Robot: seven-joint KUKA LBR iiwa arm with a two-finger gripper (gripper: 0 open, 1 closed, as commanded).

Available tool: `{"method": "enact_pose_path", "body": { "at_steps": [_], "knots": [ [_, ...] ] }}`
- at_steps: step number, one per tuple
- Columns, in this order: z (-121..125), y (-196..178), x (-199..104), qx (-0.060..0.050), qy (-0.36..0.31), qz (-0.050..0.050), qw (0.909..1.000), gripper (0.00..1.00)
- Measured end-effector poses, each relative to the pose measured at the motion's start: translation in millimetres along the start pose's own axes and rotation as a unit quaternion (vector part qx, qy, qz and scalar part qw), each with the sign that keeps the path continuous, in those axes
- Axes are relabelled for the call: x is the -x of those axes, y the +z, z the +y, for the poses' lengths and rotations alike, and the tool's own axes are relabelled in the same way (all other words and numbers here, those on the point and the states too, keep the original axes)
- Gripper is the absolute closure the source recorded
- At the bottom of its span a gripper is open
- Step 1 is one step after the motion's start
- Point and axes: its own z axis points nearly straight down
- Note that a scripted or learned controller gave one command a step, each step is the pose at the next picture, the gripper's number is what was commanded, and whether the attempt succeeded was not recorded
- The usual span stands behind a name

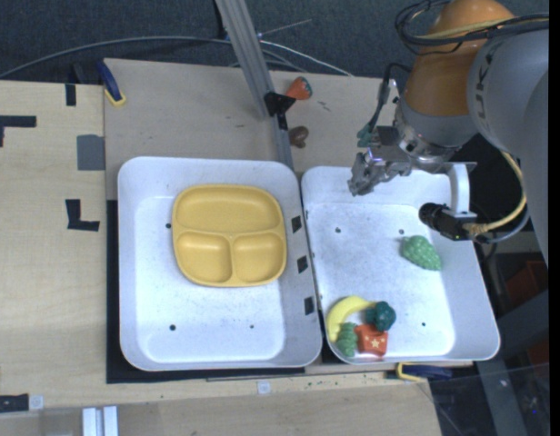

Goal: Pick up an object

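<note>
A: What is lying in the right bin (462, 330)?

B: A bumpy green piece (421, 252) is sitting alone near the right wall. At the near-left corner, four toys are huddling together: a yellow banana (345, 312) curving over the top, a dark green broccoli (382, 315) beside it, a red block (372, 341) below, and a green lump (347, 339) touching the banana.

A: Anything standing upright?

B: Cannot tell.
</note>
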Motion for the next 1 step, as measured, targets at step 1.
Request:
{"method": "enact_pose_path", "body": {
  "at_steps": [1],
  "knots": [
    [4.7,14.4,-56.6,-0.001,0.0,0.0,1.0,1.0]
  ]
}}
